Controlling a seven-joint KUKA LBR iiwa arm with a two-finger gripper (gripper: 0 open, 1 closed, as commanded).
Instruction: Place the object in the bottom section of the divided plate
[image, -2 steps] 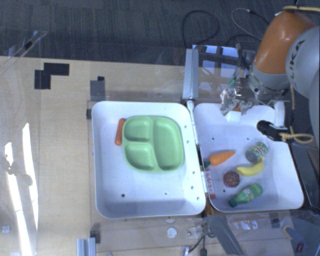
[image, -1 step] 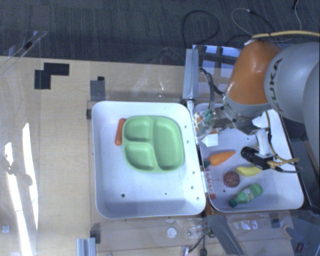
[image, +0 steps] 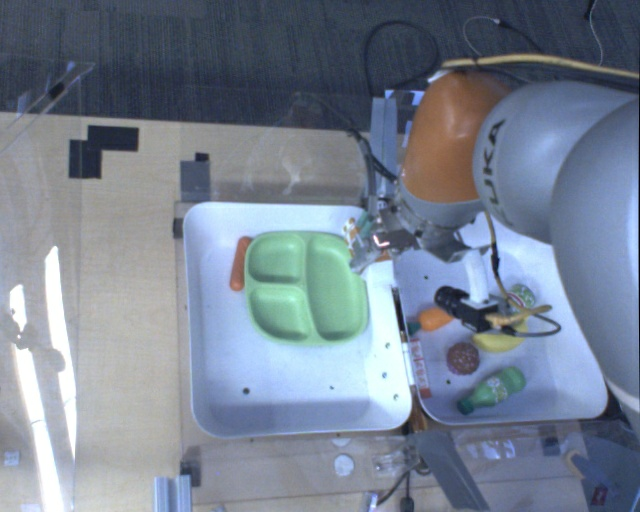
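While gripper (image: 366, 238) hovers at upper right rim of green divided plate (image: 305, 287), finger state indiscernible; orange carrot (image: 239, 263) beside plate's left edge.

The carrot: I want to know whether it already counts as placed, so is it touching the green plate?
Touching, it seems: in the camera view the carrot lies in the left bin against the plate's left rim, outside its sections.

The arm (image: 560, 170) is big, round and light grey, with black letters "KUKA" on its side. An orange band (image: 450, 140) goes around it. Thin black and yellow cables (image: 400, 45) run along it.
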